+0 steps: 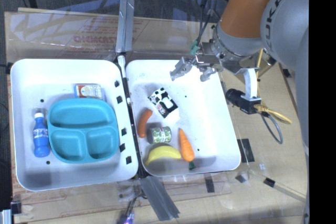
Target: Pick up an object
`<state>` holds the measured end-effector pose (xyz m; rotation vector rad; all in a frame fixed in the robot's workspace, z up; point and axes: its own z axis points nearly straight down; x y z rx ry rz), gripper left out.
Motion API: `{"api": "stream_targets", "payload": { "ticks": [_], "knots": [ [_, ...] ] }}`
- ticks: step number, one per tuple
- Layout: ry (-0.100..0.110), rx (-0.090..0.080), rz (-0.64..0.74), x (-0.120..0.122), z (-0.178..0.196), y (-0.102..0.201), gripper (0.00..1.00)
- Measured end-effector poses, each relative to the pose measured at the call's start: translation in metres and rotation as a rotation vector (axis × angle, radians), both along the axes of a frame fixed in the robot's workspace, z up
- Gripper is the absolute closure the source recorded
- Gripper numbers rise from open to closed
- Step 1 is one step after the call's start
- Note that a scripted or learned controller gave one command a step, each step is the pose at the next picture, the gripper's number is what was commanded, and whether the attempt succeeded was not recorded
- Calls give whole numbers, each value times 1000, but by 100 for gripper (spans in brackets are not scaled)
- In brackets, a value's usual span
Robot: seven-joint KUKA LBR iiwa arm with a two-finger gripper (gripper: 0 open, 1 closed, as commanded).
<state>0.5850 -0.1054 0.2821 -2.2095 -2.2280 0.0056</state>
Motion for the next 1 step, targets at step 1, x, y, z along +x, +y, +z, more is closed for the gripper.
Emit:
{"api": "stream_targets", "payload": {
  "ticks": [1],
  "knots": [
    [-3, 1, 171, -23, -191, -21, 0]
  ]
}}
